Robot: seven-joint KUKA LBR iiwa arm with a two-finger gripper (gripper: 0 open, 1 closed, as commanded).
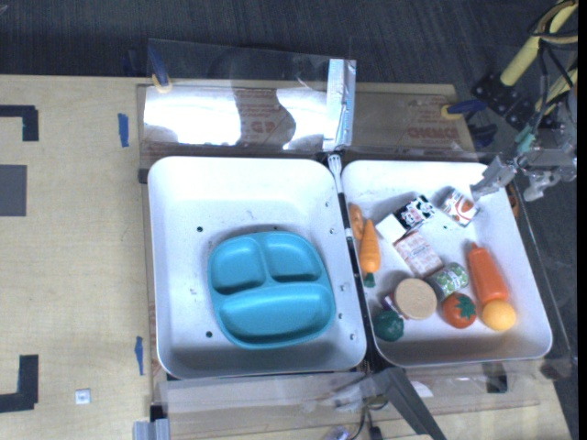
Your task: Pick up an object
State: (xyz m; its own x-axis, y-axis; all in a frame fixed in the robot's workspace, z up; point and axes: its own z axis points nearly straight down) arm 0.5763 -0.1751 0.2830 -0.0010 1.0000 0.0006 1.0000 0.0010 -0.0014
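Note:
The right bin (532, 324) holds several small objects. A carrot (368, 246) lies along its left wall. A black-and-white carton (415, 214) and a pink-and-white box (418, 251) sit in the middle. A small red-and-white carton (459, 205) lies near the back right. An orange bottle (486, 273), a yellow-orange ball (499, 315), a tomato (459, 311), a green-topped can (449, 280), a tan round lid (415, 298) and a dark green piece (388, 326) crowd the front. My gripper (483, 182) hangs at the bin's back right corner, just right of the red-and-white carton, with nothing seen in it.
The left bin (174, 200) bears a blue divided plate (271, 287). A clear plastic sheet (248, 108) stands behind the bins. Cables and the arm's mount (541, 90) fill the upper right. The wooden bench (64, 246) stretches to the left.

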